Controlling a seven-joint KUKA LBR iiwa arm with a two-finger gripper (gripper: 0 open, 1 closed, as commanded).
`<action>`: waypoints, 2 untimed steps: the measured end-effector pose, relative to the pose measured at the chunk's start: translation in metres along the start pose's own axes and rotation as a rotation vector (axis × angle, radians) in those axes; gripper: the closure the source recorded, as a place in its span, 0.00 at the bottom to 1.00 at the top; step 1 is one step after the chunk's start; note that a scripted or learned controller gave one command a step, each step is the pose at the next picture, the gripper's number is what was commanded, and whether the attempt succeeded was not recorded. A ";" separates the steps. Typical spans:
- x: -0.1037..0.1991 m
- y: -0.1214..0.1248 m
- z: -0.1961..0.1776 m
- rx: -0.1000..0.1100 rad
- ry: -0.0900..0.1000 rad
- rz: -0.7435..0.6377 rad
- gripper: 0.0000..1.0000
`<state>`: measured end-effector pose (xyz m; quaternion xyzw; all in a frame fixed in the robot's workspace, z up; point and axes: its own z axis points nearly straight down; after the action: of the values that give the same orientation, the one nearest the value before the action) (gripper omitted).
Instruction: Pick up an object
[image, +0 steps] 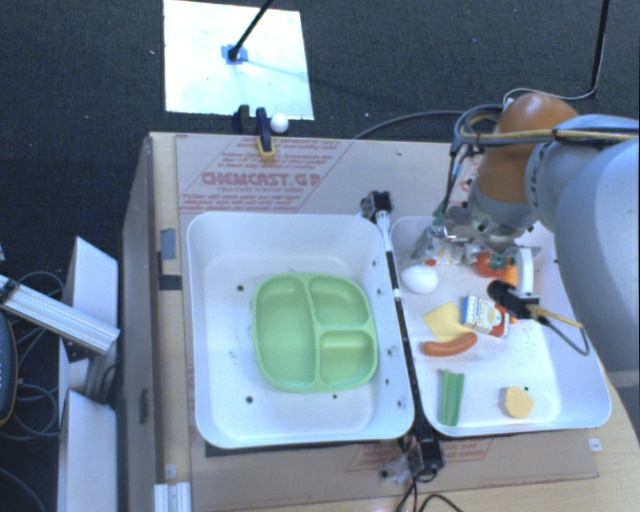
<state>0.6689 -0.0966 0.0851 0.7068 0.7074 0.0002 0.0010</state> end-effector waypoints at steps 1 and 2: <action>-0.010 0.000 0.000 -0.001 0.000 0.000 0.00; -0.010 0.001 -0.012 -0.003 -0.001 -0.002 1.00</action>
<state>0.6700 -0.1064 0.0967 0.7062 0.7080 0.0011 0.0025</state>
